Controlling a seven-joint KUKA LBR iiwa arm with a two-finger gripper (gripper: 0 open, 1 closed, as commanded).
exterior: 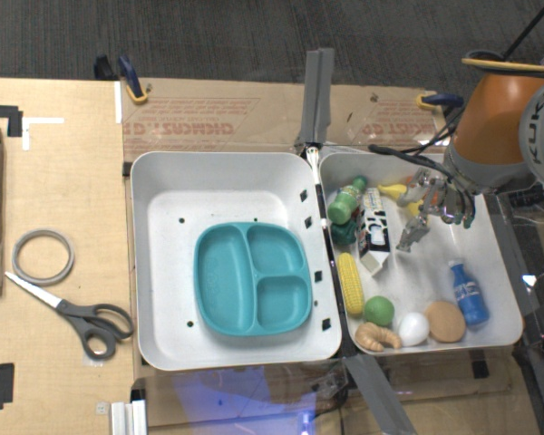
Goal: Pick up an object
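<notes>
Note that the bench point(54, 170) carries two white bins side by side, so picks stay contained. The left bin point(163, 188) holds a teal divided plate point(254, 277). The right bin point(490, 243) holds the candidates: a green bottle point(344, 201), corn point(350, 283), a blue bottle point(469, 294), a tan egg-shaped object point(445, 321) and a white ball point(412, 327). The arm point(494, 120) hangs over the right bin's far side; you cannot tell the gripper's point(415, 229) state. Scissors point(77, 314) and a tape roll point(43, 256) lie on the bench; dark carpet point(254, 16) lies beyond.
</notes>
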